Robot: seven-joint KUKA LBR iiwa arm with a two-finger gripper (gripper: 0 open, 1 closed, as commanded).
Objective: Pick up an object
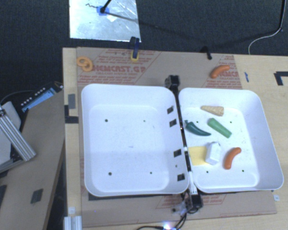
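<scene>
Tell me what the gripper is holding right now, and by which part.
That cannot be told from this camera view. The toy foods, such as the orange sausage and dark green pepper, lie loose in the right bin.

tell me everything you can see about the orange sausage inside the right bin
The orange sausage is a small, smooth, glossy piece that looks like plastic toy food, orange-red, with rounded ends and a slight curve. It lies flat on the floor of the right bin, in the near right part, tilted so its upper end points away and to the right. It lies close to the right of the white block, and whether they touch is unclear. It looks whole and undamaged.
</scene>
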